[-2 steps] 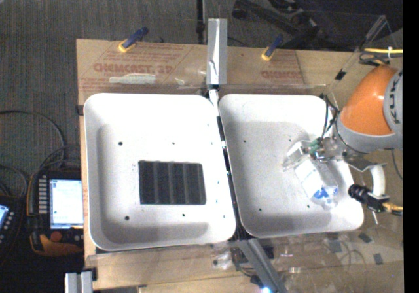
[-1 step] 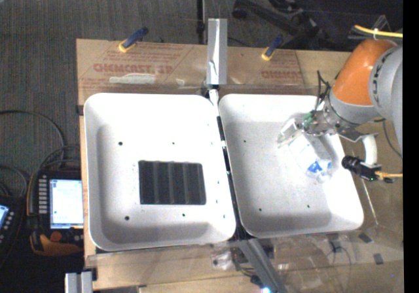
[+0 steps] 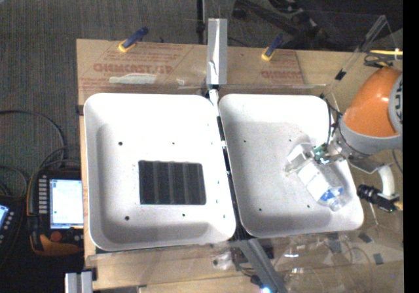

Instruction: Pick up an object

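Reaching in from the right, the arm (image 3: pixel 373 115) shows its orange band above the right bin (image 3: pixel 262 128), and the jaws (image 3: pixel 302 159) sit low over that bin's right half. Their state cannot be determined — the pale, partly transparent parts at the tip blend with the bin floor.

Object positions:
- A clear plastic bottle (image 3: pixel 327 190) with a blue tint at its lower end lies on its side in the right bin, near the lower right corner. It is angled from upper left to lower right, with its upper end just beside the jaws. Whether the two touch cannot be determined.
- A dark ridged rectangular block (image 3: pixel 172 182) lies flat in the middle of the left bin (image 3: pixel 111 121), well apart from the arm.

The two white bins stand side by side on the desk (image 3: pixel 150 66), their inner rims touching along the centre line. Two clamps — one with a blue handle (image 3: pixel 133 39), one with a yellow tip (image 3: pixel 272 46) — grip the desk's far edge. A handheld control pendant (image 3: pixel 57 210) with a lit screen lies on the floor to the left.
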`<control>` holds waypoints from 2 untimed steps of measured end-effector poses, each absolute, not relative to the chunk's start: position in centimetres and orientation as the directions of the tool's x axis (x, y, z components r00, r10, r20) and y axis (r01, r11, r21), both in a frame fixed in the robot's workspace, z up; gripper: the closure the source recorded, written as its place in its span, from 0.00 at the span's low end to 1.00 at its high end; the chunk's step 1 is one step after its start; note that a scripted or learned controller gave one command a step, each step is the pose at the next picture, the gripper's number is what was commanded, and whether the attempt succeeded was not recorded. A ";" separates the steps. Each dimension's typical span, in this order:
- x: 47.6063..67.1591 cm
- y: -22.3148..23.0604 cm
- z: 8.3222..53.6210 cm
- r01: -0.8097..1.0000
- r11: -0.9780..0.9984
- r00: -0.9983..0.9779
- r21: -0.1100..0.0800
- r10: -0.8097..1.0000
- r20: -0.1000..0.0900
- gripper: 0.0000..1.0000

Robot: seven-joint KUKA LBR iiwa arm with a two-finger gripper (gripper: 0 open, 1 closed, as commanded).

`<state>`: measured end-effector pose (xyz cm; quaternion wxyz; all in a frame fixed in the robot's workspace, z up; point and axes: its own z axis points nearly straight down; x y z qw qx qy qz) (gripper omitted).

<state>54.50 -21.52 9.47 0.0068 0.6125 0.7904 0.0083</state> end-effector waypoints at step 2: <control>55.6 -21.4 10.4 0.961 0.276 -0.276 0.018 0.961 0.004 1.00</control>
